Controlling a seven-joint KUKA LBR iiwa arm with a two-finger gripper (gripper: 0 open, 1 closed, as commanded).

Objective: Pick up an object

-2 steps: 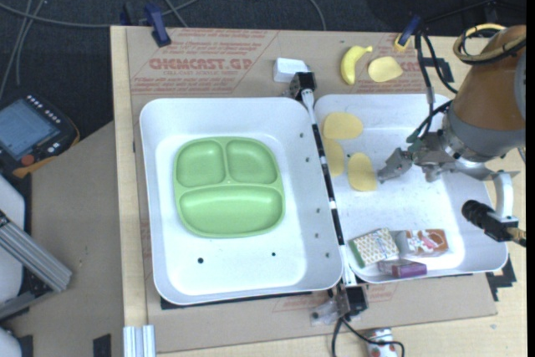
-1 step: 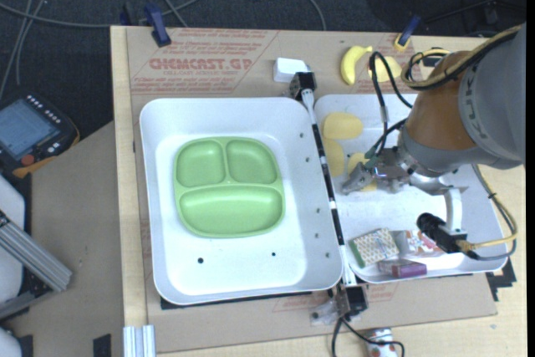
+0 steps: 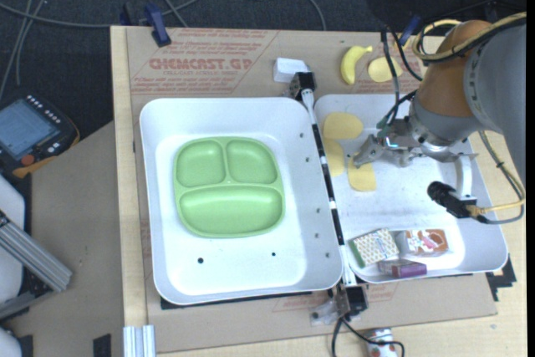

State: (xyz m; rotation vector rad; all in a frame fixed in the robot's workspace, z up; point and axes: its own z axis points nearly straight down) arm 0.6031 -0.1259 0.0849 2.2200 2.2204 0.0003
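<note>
Arm [image 3: 468, 88] came in from the right, low over the right bin [image 3: 493, 251]. Gripper [image 3: 386, 148] sat over the upper-middle of that bin, just right of the yellow pieces. Can't tell whether it was spread or closed; the wrist body and cabling hid that. Nothing was visibly held.

Right bin contents:
- pale yellow round piece [image 3: 343, 127] near the top left corner, next to the divider between bins
- second yellow piece [image 3: 362, 178] just below it, near the gripper, not clearly touching it
- patterned packet [image 3: 374, 246] at the bottom edge
- red-and-white packet [image 3: 427, 242] just right of it
- small purple item [image 3: 402, 268] lying against the bottom rim, below those two

Left bin [image 3: 159, 180] carried a green divided tray [image 3: 228, 186], three compartments, sitting flat near the centre.

On the tabletop [image 3: 209, 63] behind the right bin: banana [image 3: 354, 63] with another yellow object [image 3: 381, 69] just beside it, both outside the bin. A small white block [image 3: 289, 68] sat near the top of the divider. Blue clamp [image 3: 155, 23] at the tabletop's back left corner.
</note>
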